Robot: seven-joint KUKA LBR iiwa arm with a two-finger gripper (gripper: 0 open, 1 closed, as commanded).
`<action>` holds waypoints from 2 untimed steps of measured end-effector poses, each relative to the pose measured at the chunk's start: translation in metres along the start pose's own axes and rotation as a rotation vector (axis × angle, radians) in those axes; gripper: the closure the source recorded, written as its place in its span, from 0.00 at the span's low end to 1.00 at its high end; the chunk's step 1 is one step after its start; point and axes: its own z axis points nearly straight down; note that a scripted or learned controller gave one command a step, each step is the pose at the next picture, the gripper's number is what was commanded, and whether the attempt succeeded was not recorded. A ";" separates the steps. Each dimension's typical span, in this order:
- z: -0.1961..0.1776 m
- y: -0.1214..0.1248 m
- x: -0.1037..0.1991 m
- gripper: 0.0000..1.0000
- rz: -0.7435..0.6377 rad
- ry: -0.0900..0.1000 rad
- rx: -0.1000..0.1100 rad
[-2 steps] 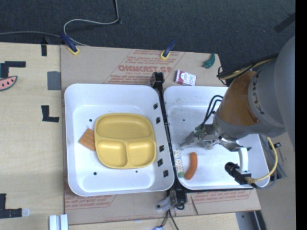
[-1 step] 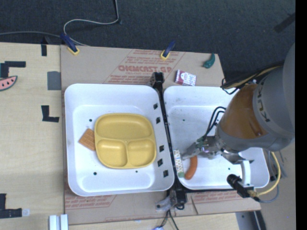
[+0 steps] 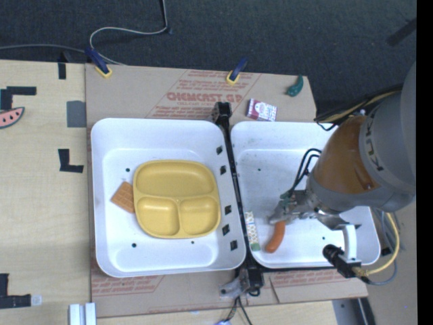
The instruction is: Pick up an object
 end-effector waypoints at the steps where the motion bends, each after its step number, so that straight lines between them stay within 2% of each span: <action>1: -0.089 0.025 0.065 1.00 -0.003 0.004 0.006; 2: -0.155 -0.006 0.093 1.00 -0.002 0.003 0.008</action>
